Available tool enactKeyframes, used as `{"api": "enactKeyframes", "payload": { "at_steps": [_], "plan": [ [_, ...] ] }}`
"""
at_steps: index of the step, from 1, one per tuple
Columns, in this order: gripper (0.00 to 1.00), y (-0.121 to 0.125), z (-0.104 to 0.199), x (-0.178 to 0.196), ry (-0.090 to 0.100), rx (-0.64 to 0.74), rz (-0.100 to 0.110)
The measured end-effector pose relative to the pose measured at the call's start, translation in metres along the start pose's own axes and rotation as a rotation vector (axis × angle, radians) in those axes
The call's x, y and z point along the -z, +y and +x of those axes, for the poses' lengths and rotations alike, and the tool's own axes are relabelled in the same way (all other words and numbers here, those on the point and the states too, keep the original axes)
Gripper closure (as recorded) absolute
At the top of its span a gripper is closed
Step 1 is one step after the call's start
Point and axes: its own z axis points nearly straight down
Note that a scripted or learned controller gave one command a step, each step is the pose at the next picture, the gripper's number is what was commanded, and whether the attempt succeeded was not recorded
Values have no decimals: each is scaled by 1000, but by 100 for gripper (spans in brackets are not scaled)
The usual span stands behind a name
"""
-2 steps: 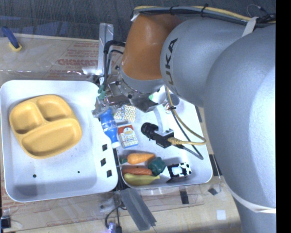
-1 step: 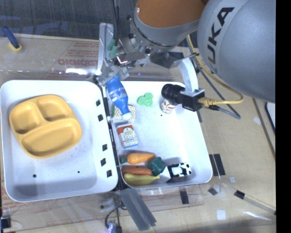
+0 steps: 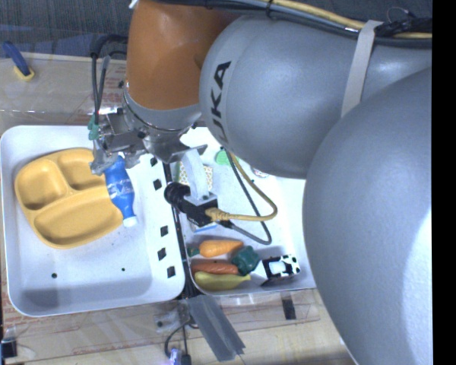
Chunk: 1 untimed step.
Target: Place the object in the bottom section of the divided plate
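The gripper (image 3: pixel 110 154) hangs over the left bin (image 3: pixel 30 295), clenched on the top end of a blue bottle (image 3: pixel 119 188) — the bottle slants down toward five o'clock, its white cap just past the right edge of the yellow divided plate (image 3: pixel 61 196). In the right bin (image 3: pixel 308 284), at about four o'clock from the bottle, lie a carrot (image 3: pixel 220 247), a banana (image 3: pixel 216 281) and a small black-and-white toy (image 3: pixel 283 267).

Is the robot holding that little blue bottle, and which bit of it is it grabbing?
It looks so: the gripper seems to pinch the blue bottle by its upper end. The bottle hangs down, white cap lowest, over the right edge of the yellow divided plate.
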Motion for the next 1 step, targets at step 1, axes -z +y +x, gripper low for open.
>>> {"api": "enactKeyframes", "payload": {
  "at_steps": [1],
  "plan": [
    [0, 0, 0, 1, 0, 0, -1]
  ]
}}
